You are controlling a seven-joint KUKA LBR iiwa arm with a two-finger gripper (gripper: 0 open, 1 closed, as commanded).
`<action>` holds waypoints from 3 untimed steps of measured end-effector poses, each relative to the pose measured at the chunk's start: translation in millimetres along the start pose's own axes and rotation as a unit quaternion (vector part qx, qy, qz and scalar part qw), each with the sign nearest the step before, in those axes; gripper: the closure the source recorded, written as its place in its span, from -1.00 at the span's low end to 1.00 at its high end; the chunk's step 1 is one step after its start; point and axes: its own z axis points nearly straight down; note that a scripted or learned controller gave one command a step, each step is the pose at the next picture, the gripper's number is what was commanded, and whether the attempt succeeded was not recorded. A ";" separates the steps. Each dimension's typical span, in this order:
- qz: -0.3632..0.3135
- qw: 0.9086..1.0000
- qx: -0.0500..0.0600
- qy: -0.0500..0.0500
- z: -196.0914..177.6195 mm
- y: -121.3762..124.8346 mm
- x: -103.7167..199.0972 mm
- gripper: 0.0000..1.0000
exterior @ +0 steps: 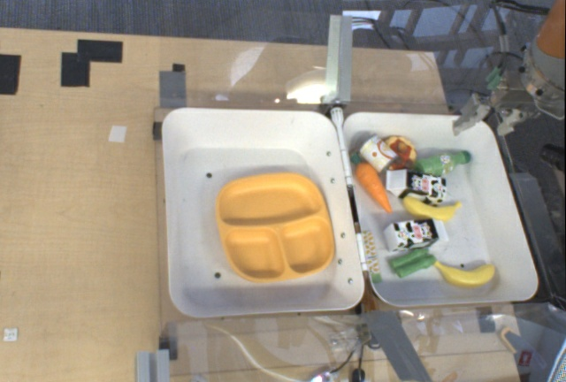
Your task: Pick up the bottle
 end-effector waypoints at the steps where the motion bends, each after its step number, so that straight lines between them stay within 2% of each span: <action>1: 0.029 1.000 -0.001 0.000 18.8 26.3 15.8 -1.00; 2: -0.143 0.990 -0.002 -0.001 -133.1 4.0 27.3 -1.00; 3: -0.093 0.996 -0.002 -0.001 -204.0 26.2 -1.1 -1.00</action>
